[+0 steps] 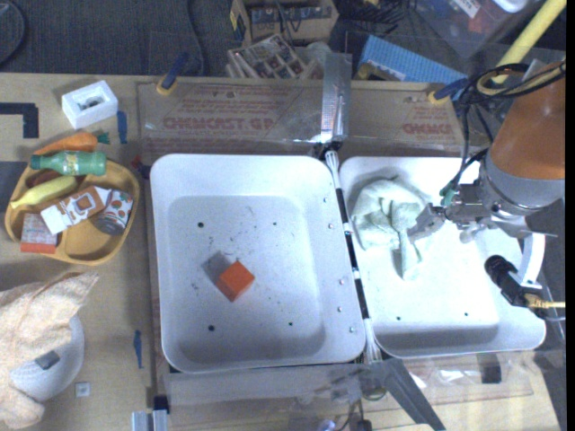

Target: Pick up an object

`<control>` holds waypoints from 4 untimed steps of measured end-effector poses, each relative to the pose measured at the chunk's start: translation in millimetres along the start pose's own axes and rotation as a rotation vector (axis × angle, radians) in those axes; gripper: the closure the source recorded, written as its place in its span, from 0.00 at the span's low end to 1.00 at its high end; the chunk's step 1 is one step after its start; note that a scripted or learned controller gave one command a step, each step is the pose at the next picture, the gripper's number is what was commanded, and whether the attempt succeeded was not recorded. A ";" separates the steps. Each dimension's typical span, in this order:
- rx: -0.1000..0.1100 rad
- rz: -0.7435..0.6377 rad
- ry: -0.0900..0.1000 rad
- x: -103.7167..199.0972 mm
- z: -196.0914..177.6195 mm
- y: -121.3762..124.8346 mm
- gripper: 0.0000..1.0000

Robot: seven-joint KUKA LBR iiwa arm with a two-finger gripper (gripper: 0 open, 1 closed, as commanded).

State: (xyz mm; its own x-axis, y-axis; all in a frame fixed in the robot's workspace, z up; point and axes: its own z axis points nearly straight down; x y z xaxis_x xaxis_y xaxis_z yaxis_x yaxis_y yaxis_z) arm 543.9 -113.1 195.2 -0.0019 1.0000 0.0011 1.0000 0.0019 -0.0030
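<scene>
Reaching in from the right, the arm (530,142) holds its gripper (429,224) low over the right bin (467,317), tips at the right edge of a crumpled pale cloth (388,218) lying in that bin's upper left. Whether the jaws are spread or pinching cloth cannot be told. An orange block (236,280) sits in the left bin (247,335), well apart from the gripper.
</scene>
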 end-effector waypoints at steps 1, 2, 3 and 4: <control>-0.012 -0.167 -0.003 9.2 106.4 15.7 0.00; -0.019 -0.160 -0.005 5.6 94.7 16.7 1.00; -0.019 -0.162 -0.005 6.3 94.7 16.9 0.00; -0.023 -0.159 -0.006 5.2 84.7 17.4 1.00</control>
State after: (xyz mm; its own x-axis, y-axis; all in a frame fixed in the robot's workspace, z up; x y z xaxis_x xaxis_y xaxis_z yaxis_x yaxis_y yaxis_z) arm 561.0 -107.7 110.5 -0.1599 0.9871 -0.0067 0.9869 0.1600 0.0193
